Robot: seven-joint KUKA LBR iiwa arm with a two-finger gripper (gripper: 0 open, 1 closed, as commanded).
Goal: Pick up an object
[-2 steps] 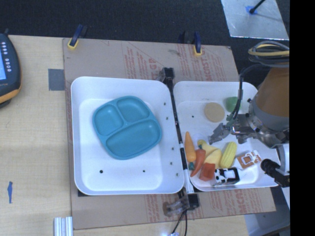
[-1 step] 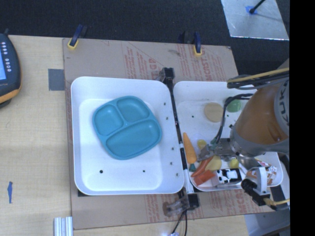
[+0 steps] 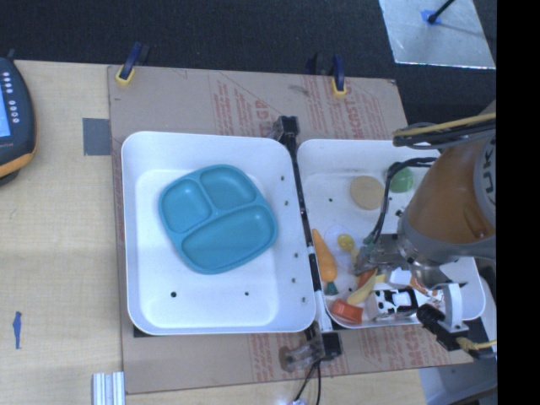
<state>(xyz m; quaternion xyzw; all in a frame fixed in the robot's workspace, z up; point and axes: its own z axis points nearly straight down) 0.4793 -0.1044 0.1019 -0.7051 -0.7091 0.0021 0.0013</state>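
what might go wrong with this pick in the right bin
The small items crowd together in the near corner of the right bin, beside the carrot, so the gripper may nudge or catch several at once. The arm covers much of that bin, so a slip there might go unseen.

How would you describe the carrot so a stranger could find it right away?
Look in the right bin, along its left wall beside the divider. The carrot lies there, long, orange and tapered. The small yellow piece next to it is rounder and much shorter.
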